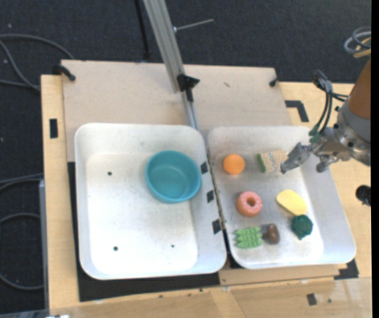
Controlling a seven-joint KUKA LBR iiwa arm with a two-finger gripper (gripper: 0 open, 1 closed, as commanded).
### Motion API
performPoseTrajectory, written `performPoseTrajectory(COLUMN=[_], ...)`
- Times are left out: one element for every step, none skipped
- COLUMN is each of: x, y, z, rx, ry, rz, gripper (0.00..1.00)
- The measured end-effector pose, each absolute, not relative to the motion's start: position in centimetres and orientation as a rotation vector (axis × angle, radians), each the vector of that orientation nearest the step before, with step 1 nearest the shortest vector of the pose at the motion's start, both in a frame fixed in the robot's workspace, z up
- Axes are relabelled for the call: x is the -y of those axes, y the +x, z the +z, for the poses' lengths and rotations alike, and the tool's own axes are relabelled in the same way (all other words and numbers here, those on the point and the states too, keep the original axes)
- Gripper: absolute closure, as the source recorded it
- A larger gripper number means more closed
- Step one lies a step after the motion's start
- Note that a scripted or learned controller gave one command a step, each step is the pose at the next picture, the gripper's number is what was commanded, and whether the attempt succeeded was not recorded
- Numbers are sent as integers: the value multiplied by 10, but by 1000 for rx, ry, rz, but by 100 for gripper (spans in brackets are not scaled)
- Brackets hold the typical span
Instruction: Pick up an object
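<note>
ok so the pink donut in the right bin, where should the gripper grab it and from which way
Probably from straight above, closing across one side of the ring. The pink donut lies flat with its hole facing up, so one finger could go into the hole and the other outside the rim. The rim toward the orange ball looks freest; the yellow piece and green ridged piece sit close on other sides.

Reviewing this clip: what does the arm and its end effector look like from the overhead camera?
The arm enters from the right, with an orange band above a grey metallic wrist. Thin cables loop beside it near the top. The end effector is dark grey, with slim fingers.
</note>
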State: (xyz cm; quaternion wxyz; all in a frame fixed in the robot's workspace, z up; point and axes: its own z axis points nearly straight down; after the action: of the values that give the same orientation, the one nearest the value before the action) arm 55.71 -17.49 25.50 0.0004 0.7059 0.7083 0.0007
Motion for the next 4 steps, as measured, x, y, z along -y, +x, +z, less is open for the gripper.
performPoseTrajectory(x=[175,172,169,171], y=[557,560,552,557], z=[255,193,146,106], rx=[-2224,-2222,-2222,-2211], ry=[2218,2224,2224,2216], rz=[3,-7,-7,11], gripper=[0,0,0,0])
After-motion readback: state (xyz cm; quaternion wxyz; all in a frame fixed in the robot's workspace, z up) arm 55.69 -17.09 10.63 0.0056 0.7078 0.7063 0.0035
